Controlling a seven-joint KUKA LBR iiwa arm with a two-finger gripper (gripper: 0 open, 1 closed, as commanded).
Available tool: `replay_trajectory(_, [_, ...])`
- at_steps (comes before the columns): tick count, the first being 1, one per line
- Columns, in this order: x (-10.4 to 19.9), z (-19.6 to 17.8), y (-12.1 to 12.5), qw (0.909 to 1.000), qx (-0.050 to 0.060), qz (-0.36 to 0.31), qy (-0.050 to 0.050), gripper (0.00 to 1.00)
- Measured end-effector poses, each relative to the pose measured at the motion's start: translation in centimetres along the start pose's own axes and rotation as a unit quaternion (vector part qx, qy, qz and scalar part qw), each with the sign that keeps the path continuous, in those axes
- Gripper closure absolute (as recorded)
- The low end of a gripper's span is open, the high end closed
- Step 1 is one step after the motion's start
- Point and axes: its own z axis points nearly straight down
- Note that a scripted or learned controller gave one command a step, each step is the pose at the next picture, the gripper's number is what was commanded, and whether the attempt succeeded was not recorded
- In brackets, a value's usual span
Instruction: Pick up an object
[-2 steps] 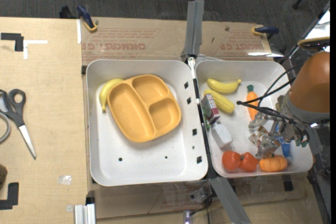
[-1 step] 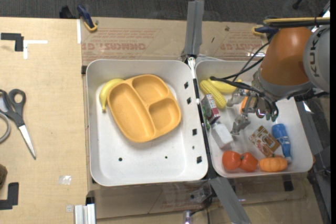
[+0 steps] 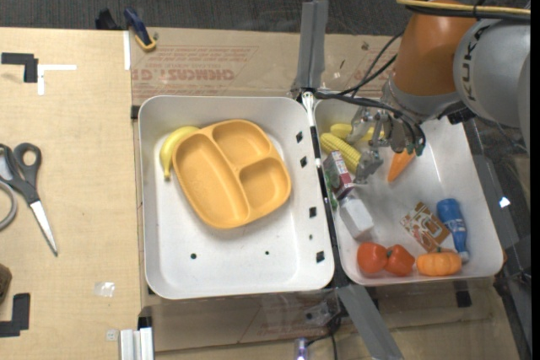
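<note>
The end effector (image 3: 381, 146) hangs in the upper part of the right bin (image 3: 477, 181), right of centre in the frame, under the orange band of the arm (image 3: 439, 46). Its metal parts overlap the clutter beneath, so I cannot tell how far it is open or whether anything sits in it.

Nearest to it are two candidates. An orange toy carrot (image 3: 399, 164) lies just to its right, tilted with its tip pointing down the frame; whether it touches the end effector is unclear. Yellow toy corn (image 3: 339, 146) lies just to its left against the bin's left wall, with a small printed packet (image 3: 339, 174) directly below it.

The carrot is probably a light, hollow plastic piece: stiff, smooth and tapered, so it may squirt out of a pinch near the tip. The better hold is likely across the thick upper end, squeezing across its width. The corn looks similarly light and rigid, with a ribbed surface that should grip better, though the wall crowds one side.

Lower in the same bin lie a white block (image 3: 358, 217), a red toy tomato (image 3: 385, 259), an orange toy fruit (image 3: 439, 264), a blue bottle (image 3: 453, 225) and a brown snack packet (image 3: 424, 225).

The left bin (image 3: 160, 265) holds a yellow divided plate (image 3: 232, 173) with a banana (image 3: 173, 146) tucked at its upper left edge.
</note>
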Motion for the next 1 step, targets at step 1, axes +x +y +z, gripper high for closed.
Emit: replay_trajectory(1, [2.39, -1.07, -10.54, 0.9999, 0.0, -0.004, -0.012, 0.0])
